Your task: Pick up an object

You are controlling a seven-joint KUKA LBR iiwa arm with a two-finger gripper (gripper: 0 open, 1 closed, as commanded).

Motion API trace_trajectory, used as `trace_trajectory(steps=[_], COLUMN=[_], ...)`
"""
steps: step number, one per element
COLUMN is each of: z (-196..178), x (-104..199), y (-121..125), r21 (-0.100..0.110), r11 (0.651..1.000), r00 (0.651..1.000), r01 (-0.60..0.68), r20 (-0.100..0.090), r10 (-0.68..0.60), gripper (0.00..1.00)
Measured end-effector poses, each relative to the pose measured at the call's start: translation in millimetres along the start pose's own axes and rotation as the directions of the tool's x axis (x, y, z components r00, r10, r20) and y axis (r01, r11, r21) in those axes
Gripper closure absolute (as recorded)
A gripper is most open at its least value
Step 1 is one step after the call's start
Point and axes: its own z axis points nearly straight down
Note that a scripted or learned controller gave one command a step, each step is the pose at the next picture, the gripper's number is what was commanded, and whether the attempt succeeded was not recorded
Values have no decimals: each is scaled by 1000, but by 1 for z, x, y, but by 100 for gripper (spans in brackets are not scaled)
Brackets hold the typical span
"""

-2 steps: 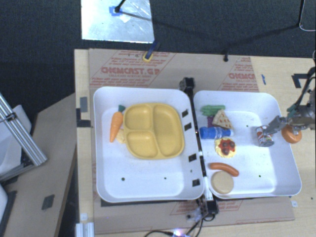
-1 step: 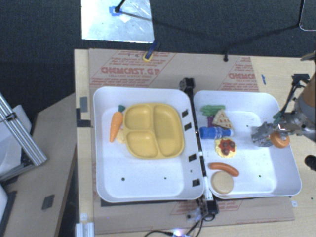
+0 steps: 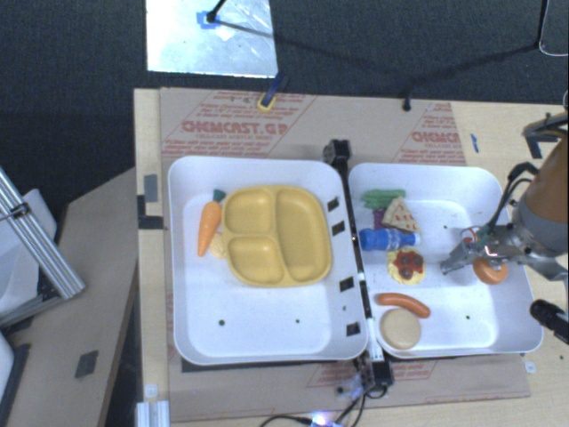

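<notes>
Gripper (image 3: 464, 258) low in right bin (image 3: 444, 341), right side, fingers look slightly apart, nothing seen between them | orange round object (image 3: 491, 271) just beside it, resting on bin floor | judged: nothing lifted yet; grasp and lift remain.

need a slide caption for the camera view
Arm's gripper low in the right bin beside toy foods; a carrot and yellow tray sit in the left bin.
</notes>
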Motion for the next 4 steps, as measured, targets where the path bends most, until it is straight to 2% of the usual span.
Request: trace_trajectory(steps=[1,2,3,4], z=[49,65,52,-2], x=[-8,-8,-14,-21], y=[-6,-3,0,-7], r21=[1,-7,-25,-6], r11=[1000,1000,1000,1000], r00=[1000,1000,1000,1000], r01=[-1,0,-4,-2], r20=[0,1,19,3], r10=[1,0,4,2], gripper=[0,0,100,100])
